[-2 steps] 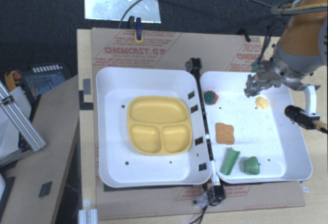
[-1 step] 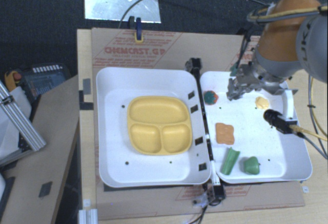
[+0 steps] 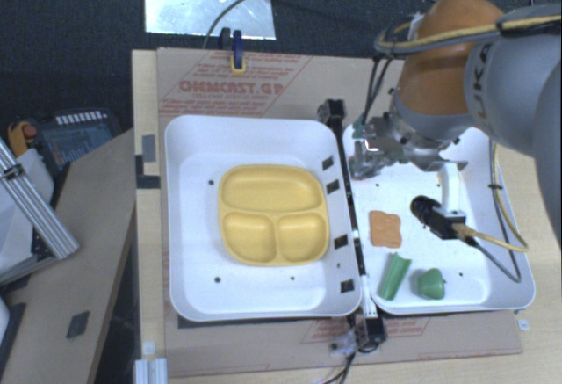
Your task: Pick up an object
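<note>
Gripper (image 3: 367,158) hung low in the right bin's (image 3: 505,281) far left corner; you couldn't tell whether it was spread or closed. Just beyond it the orange slab (image 3: 385,228), green stick (image 3: 393,275) and green lump (image 3: 430,284) lay loose and apart, probably so each could be grabbed alone.

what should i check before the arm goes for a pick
1. Targets in right bin: ok; orange piece, green stick and green lump lie there.
2. Targets apart: ok; none touch.
3. Gripper over a target: not ok; it sits near that bin's upper left corner in view, away from all three.
4. Gripper empty: cannot tell.
5. Left bin: ok; yellow tray lies flat in it.
</note>
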`<state>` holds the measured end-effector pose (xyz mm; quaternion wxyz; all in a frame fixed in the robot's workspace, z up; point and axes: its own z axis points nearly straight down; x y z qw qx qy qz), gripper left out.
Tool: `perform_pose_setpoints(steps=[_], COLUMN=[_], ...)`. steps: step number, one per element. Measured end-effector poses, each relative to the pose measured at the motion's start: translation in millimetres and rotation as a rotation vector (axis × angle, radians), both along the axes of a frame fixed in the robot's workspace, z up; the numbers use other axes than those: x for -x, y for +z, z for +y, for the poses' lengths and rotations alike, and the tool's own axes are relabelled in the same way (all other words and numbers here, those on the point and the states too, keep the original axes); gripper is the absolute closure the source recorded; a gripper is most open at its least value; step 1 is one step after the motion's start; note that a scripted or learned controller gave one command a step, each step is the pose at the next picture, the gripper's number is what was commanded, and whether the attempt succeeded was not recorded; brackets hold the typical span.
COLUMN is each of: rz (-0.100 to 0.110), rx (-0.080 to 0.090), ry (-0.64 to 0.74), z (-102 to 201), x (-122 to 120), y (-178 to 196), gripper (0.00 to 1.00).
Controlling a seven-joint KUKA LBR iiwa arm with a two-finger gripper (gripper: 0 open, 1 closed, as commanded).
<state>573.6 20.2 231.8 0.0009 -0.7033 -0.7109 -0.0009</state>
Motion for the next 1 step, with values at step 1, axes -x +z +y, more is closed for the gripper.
perform_pose_setpoints(steps=[1], rz=[0.000], rx=[0.001], ry=[-0.001], z=[53.8], x=[1.4], y=[-12.5], gripper=[1.00])
